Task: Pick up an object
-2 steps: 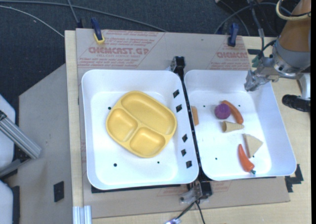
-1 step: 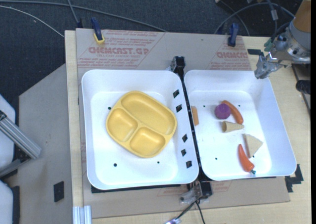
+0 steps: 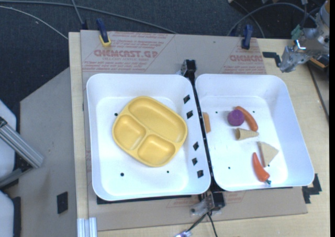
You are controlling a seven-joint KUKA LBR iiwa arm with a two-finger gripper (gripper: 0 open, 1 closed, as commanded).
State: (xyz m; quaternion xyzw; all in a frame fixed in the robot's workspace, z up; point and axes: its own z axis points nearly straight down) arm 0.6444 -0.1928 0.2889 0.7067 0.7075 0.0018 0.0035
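With the hand (image 3: 291, 56) parked beyond the right white bin's (image 3: 280, 90) far corner, its grip state impossible to tell, the approach has not begun: it must descend toward the round purple toy (image 3: 235, 117) lying below-left of it.

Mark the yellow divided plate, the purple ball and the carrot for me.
yellow divided plate (image 3: 150, 131): camera view, central ridge where its compartments meet.
purple ball (image 3: 235, 118): camera view, middle of its top.
carrot (image 3: 259, 167): camera view, mid-length of its orange body.
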